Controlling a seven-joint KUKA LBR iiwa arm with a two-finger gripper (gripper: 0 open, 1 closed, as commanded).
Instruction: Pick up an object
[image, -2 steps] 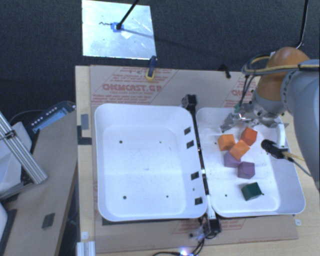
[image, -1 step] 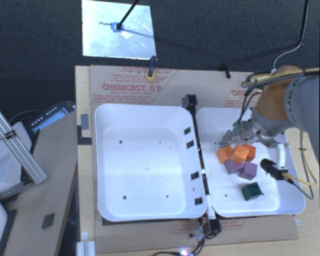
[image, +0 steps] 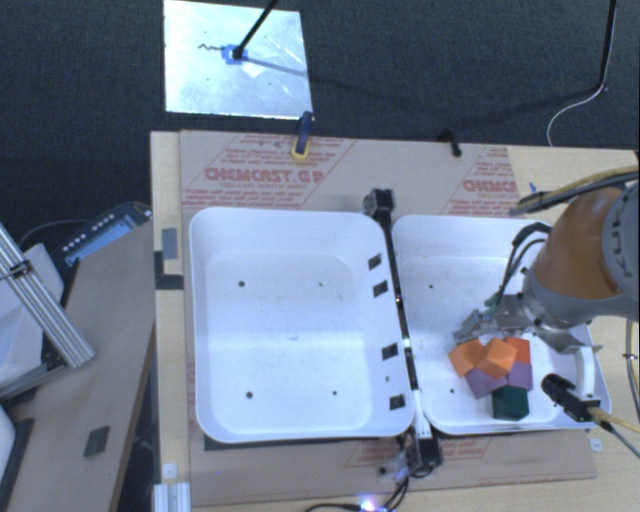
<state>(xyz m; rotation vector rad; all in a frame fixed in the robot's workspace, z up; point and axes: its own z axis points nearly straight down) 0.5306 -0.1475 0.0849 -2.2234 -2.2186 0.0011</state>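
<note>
The chief risk is a snatch at a crowded pile: the blocks sit packed against one another in the right bin (image: 440, 250), so a closing grasp could wedge between two of them, nudge the heap aside, or lift nothing at all. The gripper (image: 492, 322) hangs low over the near right part of that bin, its metal fingertips at the upper left edge of the cluster; whether they are apart or together I cannot tell, and nothing is seen between them. The orange block (image: 478, 356) lies just below and beside the tips, touching the purple block (image: 490, 379), with the dark green block (image: 510, 403) nearer the bin's front edge. The left bin (image: 215, 300) stands alongside
</note>
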